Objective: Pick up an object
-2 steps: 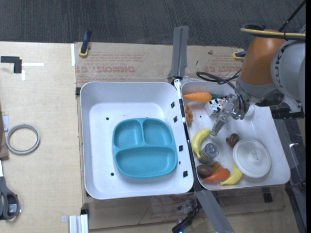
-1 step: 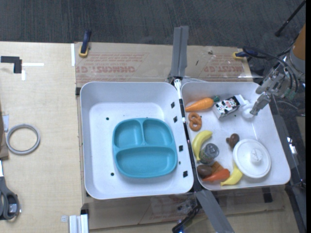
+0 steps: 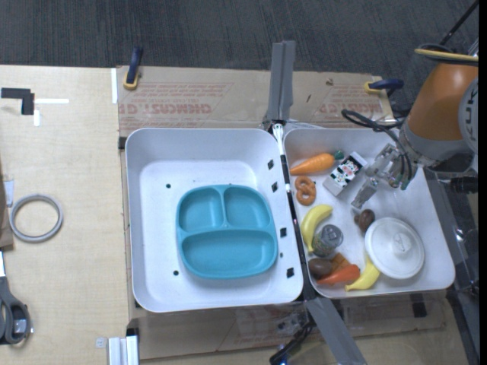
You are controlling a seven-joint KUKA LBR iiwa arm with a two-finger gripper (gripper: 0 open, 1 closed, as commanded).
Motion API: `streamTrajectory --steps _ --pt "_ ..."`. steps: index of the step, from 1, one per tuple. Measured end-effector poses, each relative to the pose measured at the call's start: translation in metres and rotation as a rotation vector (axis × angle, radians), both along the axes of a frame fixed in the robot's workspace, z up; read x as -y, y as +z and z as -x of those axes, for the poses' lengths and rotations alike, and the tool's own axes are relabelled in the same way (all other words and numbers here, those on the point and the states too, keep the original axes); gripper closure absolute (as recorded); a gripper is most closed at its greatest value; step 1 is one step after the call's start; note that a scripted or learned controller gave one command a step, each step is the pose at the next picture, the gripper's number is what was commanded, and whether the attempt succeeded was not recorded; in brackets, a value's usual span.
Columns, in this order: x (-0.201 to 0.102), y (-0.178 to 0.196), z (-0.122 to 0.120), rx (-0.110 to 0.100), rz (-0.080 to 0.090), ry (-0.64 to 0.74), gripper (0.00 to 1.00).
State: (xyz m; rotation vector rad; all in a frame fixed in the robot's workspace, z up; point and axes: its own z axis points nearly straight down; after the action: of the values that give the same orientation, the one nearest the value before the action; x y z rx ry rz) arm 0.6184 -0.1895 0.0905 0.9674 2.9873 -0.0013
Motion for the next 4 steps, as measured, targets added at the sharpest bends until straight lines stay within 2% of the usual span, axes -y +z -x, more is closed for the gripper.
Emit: streamTrajectory --steps 1,2,3,4 --pt "-0.075 -0.001 -0.018 -0.004 -0.001 -0.052 0.00" --pt "0.003 -0.001 0.000 -0.001 -0.013 -0.171 0.00" --pt "-0.079 -0.001 0.040 -0.004 -0.001 -0.375 0.00" --pt "0.001 0.020 0.049 -0.002 0.000 -0.473 0.00"
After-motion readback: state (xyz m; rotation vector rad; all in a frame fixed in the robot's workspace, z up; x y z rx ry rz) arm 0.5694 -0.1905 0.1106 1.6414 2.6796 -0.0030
